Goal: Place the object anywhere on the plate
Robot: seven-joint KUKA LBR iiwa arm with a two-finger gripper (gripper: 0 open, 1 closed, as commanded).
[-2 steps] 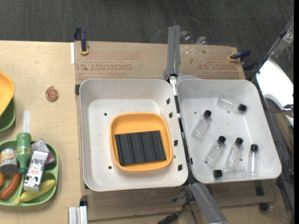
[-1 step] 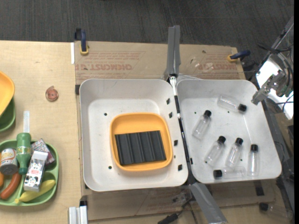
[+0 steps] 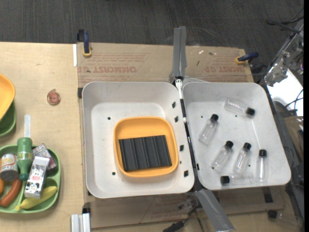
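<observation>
An orange square plate (image 3: 145, 125) lies in the middle of the left white bin (image 3: 96, 129). A black ridged rectangular object (image 3: 145, 152) rests flat on the plate, covering most of its lower half. In the right white bin (image 3: 270, 129) several clear vials with black caps lie scattered: one near the top (image 3: 240, 106), one at left centre (image 3: 208, 128), and others toward the bottom (image 3: 242, 157).
A green tray of toy food (image 3: 29, 180) and an orange bowl (image 3: 5, 98) sit on the wooden table at far left. Cardboard (image 3: 125, 62) and two clamps lie behind the bins. A metal divider bar (image 3: 179, 47) runs between the bins. Cables and hardware (image 3: 285, 62) are at the upper right.
</observation>
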